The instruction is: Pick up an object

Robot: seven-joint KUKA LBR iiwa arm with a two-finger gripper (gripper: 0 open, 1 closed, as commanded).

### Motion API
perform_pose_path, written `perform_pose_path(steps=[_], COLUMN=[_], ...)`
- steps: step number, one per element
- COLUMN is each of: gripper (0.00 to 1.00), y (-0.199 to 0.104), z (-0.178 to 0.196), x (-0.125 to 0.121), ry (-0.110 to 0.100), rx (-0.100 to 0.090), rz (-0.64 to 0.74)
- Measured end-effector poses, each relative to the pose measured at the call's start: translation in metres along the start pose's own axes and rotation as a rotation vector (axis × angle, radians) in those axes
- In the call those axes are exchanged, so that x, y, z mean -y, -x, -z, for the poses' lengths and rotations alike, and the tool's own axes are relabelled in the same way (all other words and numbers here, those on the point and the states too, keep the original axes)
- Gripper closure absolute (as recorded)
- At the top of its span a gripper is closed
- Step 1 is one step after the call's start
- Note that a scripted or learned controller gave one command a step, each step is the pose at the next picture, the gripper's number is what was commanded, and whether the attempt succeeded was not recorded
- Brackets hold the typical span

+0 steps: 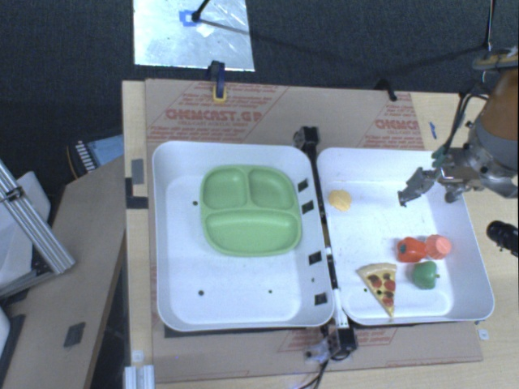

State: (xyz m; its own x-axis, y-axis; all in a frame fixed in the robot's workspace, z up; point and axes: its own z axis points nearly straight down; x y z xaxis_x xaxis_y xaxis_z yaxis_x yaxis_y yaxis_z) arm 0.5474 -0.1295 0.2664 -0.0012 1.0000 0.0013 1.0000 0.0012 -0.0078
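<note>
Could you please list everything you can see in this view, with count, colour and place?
bins: two, white, side by side on the bench
plate: one, green, three compartments, in the left bin
yellow piece: one, right bin, near its left wall
pizza slice: one, yellow with red dots, right bin, front
red toy: one, red with pink end, right bin
green toy: one, right bin, just in front of the red toy
foil sheet: one, silvery, on the floor behind the bench
arm: one, grey with orange, reaching in from the right
gripper: one, grey, over the right bin
</note>
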Motion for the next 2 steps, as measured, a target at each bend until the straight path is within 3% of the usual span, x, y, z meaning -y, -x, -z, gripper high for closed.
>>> perform_pose_path(steps=[1, 2], gripper=[0.00, 0.00], y=[0.000, -0.001], z=[0.005, -0.037], x=[-0.002, 0.002], ry=[0.009, 0.009], rx=[0.001, 0.002], rz=[0.002, 0.000])
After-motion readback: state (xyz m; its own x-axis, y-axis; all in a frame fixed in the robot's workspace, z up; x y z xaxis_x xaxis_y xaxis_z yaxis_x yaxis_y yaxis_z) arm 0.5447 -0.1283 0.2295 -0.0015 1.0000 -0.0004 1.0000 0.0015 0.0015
